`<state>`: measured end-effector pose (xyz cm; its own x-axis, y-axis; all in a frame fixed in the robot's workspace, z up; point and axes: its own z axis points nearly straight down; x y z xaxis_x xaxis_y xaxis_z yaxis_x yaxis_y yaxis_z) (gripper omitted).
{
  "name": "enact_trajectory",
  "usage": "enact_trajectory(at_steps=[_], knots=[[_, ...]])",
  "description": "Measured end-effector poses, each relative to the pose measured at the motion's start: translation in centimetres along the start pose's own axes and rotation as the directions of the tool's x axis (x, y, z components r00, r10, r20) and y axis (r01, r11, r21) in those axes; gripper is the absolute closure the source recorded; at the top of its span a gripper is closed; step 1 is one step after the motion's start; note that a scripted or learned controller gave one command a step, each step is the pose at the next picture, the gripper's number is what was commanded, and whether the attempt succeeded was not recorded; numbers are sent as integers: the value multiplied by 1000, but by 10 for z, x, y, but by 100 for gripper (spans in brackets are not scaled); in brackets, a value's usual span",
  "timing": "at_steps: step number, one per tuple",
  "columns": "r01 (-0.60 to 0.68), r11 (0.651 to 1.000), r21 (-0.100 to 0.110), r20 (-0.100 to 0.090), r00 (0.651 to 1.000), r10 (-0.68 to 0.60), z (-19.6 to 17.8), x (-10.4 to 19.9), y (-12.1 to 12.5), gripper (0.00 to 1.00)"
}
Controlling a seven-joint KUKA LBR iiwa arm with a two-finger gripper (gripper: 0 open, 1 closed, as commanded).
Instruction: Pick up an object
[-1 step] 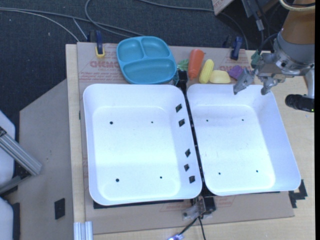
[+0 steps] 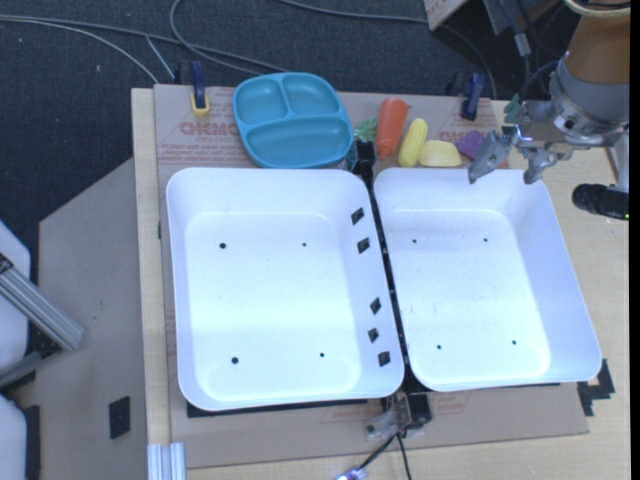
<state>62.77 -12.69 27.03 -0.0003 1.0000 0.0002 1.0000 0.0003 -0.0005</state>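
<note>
Toy foods lie in a row on the board behind the right bin [image 2: 573, 280]: an orange carrot [image 2: 392, 125], a yellow corn cob [image 2: 413, 141], a pale yellow piece [image 2: 440, 154] and a small purple piece [image 2: 470, 145]. My gripper [image 2: 509, 164] hangs over the back edge of the right bin, just to the right of the purple piece. It is open, its two grey fingers spread apart with nothing between them. The left finger's tip is close to the purple piece; I cannot tell whether they touch.
The left bin [image 2: 172, 230] stands beside the right one, with black clips along their shared edge. A blue divided plate [image 2: 291, 118] rests behind the left bin. Clamps [image 2: 199, 96] and cables sit at the board's back edge.
</note>
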Motion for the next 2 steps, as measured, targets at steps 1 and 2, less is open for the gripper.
enact_trajectory(at_steps=[1,2], knots=[[0,1000,6,-2,1000,0,57,7,-7,0],[0,1000,6,-1,1000,0,119,7,-1,0]])
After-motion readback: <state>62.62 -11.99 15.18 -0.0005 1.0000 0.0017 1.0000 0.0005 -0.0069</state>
